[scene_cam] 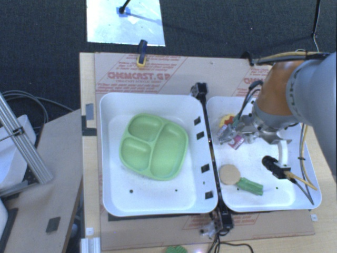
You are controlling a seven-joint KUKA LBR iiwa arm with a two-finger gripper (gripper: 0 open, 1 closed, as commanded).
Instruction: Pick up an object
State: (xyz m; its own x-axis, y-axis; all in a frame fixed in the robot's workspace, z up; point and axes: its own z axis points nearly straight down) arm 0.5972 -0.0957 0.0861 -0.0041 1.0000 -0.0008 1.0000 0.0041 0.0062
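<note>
Looking down at the bench, you see two white bins side by side on a brown sheet with red print. The arm comes in from the right side of the view, and its orange band is above the far right part of the right bin. The gripper is low in the far left part of this bin, close to the wall between the two bins.

Whether the claw is apart or together, you cannot tell: its metal parts mix with the small things under it, and the picture is not sharp enough there. You also cannot tell if it clamps on anything.

The things you can pick are mostly in the right bin. A small yellow and red piece lies just beyond the gripper, toward the far wall. A small pink piece is right at the gripper tip, on its near side; if it touches the metal or only lies beside it, you cannot say. Nearer to the front of the bin, well apart from the gripper, a round tan disc lies flat on the floor. A green block lies just beside the disc, on its right and a little closer to the front edge, and it looks to touch the disc or nearly so.

In the left bin a light green plate with three sections lies flat near the middle, turned a little against the bin walls.
</note>
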